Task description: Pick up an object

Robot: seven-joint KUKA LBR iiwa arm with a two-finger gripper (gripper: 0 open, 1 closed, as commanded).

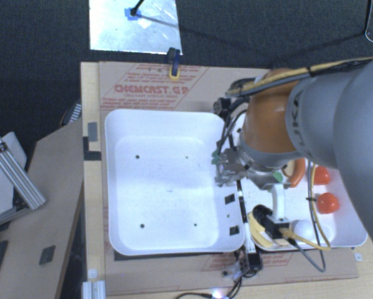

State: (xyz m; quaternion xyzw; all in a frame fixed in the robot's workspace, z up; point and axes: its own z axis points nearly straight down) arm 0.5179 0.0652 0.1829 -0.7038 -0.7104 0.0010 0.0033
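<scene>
One arm (326,120) hangs over right bin (355,232); gripper (226,167) near its left wall, open or shut can't tell. Red ball (326,202) lies apart, bin's right. Probably reach step; next: shift over ball, descend, close.

Bin (161,185): white, with four small dark dots. Ball (327,202): orange-red. Arm (342,117): grey, with orange band (270,123). Bench (152,87): tan board, red lettering. Floor (37,42): dark, speckled. Sheet (133,17): silver-grey, mottled.
</scene>
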